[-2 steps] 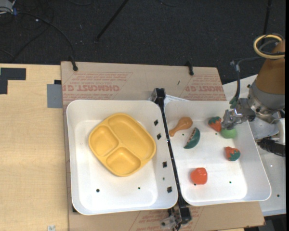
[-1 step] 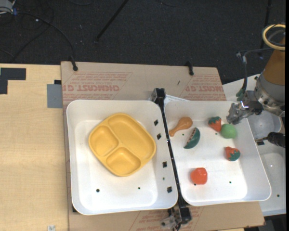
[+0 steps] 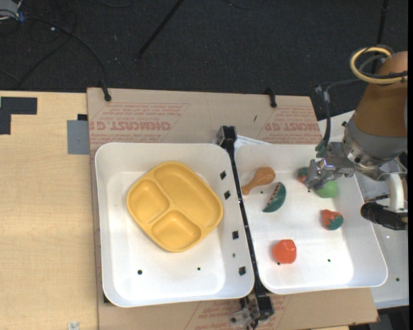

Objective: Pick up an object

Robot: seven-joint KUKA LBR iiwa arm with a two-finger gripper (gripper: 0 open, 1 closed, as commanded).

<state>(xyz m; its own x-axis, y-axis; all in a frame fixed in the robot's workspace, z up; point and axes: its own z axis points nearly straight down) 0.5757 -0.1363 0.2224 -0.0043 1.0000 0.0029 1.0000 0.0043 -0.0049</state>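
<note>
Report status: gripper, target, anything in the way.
Gripper low in right bin, beside green object; grasp unconfirmed. Red-green toy lies close by.

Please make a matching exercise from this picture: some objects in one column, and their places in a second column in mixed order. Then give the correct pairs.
Objects:
1. yellow divided plate
2. red toy
3. brown drumstick toy
4. green toy

Places:
A. right bin, lower middle
B. right bin, next to the end effector
C. left bin
D. right bin, near the divider between the bins

Pairs: 1-C, 2-A, 3-D, 4-B
</note>
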